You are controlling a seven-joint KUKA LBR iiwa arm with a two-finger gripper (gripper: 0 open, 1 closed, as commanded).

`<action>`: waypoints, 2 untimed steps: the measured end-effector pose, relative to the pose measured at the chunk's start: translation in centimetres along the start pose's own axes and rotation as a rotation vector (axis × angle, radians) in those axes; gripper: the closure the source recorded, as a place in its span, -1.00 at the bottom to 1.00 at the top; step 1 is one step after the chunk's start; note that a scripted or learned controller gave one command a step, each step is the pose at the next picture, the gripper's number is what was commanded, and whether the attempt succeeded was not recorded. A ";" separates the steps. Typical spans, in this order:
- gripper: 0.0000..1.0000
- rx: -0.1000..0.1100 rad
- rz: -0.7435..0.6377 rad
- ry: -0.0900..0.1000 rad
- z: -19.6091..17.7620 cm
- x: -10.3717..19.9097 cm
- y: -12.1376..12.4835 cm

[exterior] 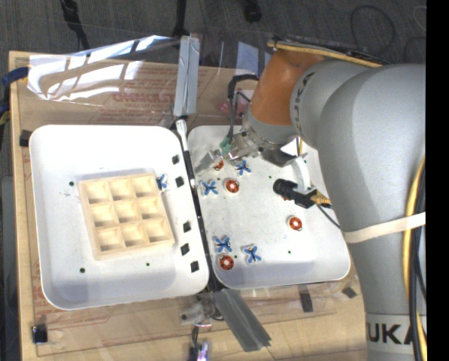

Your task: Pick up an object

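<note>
Left bin (51,201): nine-cell tray (125,213)

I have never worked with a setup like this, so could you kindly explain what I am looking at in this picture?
This is one camera fixed above a bench, looking down at a slant. The big grey robot arm with an orange band reaches in from the right; its two-finger gripper is low over the far end of the right shallow white bin. That bin holds small blue cross-shaped pieces and small red rings. The left shallow white bin holds a pale wooden tray with nine square compartments and one blue piece beside it. Nothing can be seen held between the fingers.
</note>
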State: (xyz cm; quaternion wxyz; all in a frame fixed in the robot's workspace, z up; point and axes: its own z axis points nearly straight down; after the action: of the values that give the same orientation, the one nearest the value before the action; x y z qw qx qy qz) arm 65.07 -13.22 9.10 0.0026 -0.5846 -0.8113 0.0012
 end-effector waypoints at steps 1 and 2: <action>1.00 0.001 -0.003 0.000 -1.0 0.0 0.0; -1.00 0.001 -0.003 0.000 -1.0 0.0 0.0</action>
State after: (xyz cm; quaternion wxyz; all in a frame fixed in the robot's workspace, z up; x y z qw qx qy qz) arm 65.11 -13.21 10.14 0.0030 -0.5832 -0.8123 0.0017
